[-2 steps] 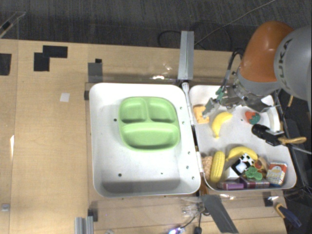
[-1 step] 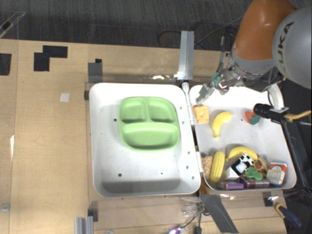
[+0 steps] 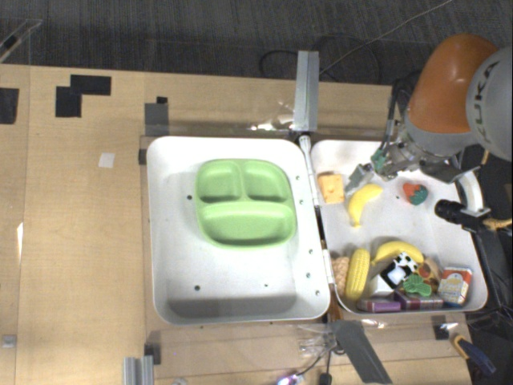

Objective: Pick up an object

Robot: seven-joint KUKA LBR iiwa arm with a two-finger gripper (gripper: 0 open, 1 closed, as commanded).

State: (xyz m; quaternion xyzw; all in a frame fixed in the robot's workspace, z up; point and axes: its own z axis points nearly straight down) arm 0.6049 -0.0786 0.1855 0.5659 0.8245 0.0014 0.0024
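The hand (image 3: 370,169) hangs low in the right bin (image 3: 478,251), just above a small banana (image 3: 362,202); I cannot tell its grip. A green tray (image 3: 243,201) sits in the left bin (image 3: 172,239).

A bulky orange dome is showing on the arm (image 3: 461,95), grey casing curving beside it with dark lettering, and a metallic gripper (image 3: 383,160) with greenish parts is gleaming beneath.

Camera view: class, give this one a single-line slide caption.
Grey arm's claw hovers above a banana in the right bin; a green divided plate sits in the left bin.
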